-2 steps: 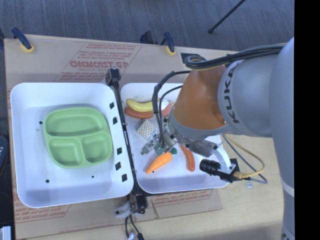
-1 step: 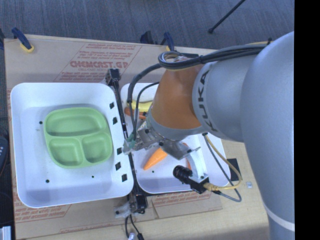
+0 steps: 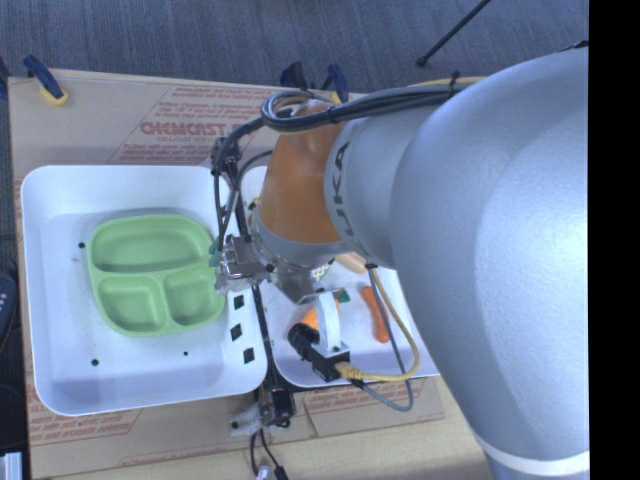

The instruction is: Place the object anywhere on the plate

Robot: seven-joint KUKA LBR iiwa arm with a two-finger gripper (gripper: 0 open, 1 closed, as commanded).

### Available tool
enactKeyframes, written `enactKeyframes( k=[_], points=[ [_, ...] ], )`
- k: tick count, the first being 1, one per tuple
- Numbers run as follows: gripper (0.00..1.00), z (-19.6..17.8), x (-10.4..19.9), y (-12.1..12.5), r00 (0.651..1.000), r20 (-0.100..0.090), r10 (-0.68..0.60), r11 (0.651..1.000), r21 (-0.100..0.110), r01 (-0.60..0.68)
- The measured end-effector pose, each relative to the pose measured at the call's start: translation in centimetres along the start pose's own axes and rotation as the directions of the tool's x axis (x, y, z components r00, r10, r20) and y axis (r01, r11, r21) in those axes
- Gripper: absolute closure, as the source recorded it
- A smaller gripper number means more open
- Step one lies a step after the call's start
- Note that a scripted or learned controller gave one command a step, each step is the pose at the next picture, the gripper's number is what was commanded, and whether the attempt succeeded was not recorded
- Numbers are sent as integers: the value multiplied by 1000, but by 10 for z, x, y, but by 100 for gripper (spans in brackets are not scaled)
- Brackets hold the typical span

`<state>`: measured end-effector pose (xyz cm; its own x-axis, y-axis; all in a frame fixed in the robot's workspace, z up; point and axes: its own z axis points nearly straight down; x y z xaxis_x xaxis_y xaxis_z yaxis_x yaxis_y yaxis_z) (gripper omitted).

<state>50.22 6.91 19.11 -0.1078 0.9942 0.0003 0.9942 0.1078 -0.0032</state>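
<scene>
A light green plate point(image 3: 152, 272) with three compartments lies in the left bin point(image 3: 50, 268), with nothing on it. My gripper point(image 3: 298, 290) hangs under the orange wrist band over the left part of the right bin point(image 3: 395, 366), just right of the divide between the bins. A long orange piece point(image 3: 376, 314) lies in the right bin beside the gripper. A smaller orange piece point(image 3: 310, 320) and a small green bit point(image 3: 342, 295) sit close under the gripper. The arm hides most of the right bin.
A pale tan item point(image 3: 351, 263) peeks out from under the wrist in the right bin. Small black marks point(image 3: 238, 330) line the left bin's right wall. Blue clamps point(image 3: 45, 78) hold the cardboard at the bench's far edge.
</scene>
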Motion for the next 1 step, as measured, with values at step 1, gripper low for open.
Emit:
enactKeyframes(
  k=[1],
  points=[
    [100, 0, 18, 24, 998, 0, 69, 998, 1, -69]
  ],
)
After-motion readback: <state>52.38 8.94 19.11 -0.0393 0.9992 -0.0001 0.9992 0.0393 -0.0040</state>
